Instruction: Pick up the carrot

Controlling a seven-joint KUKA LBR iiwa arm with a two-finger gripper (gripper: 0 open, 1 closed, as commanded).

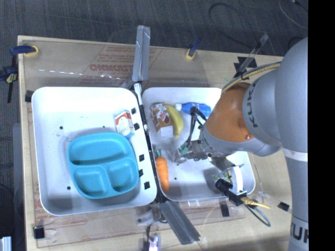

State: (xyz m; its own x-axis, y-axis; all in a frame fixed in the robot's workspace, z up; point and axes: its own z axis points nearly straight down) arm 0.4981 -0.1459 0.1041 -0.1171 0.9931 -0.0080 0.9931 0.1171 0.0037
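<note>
The orange carrot [163, 173] lies lengthwise in the right bin [194, 193], close against its left wall near the front corner. My gripper [185, 153] hangs low over the middle of that bin, a short way up and to the right of the carrot's top end. Nothing is visibly held in it. The grey arm with its orange band [229, 118] covers the right half of the bin.
A banana [179, 120], a brown packet [160, 114] and a blue object [198, 109] lie at the back of the right bin. The left bin [52, 140] holds a blue divided tray [103, 164] and a small red-and-white carton [123, 123].
</note>
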